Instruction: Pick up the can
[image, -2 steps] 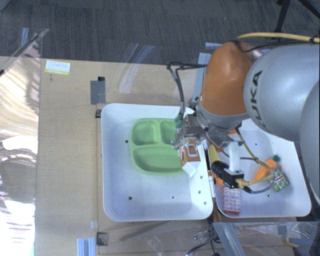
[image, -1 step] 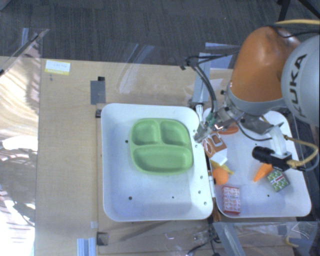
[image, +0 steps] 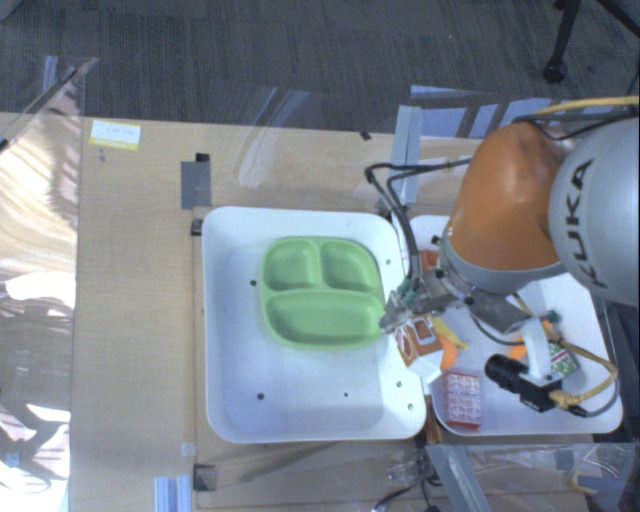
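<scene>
The can (image: 461, 397), red with a pale patterned label, lies in the right bin (image: 590, 420) near its front left corner. My gripper (image: 398, 312) hangs over the divide between the two bins, beside the right edge of the green plate (image: 320, 292). It is up and to the left of the can, apart from it, and I see nothing held in it. The grey and orange arm hides much of the right bin.
The green divided plate sits in the left bin (image: 240, 400), toward its back. In the right bin a brown and orange packet (image: 414, 341) and an orange piece (image: 451, 345) lie just below the gripper. A green and white item (image: 562, 360) lies further right.
</scene>
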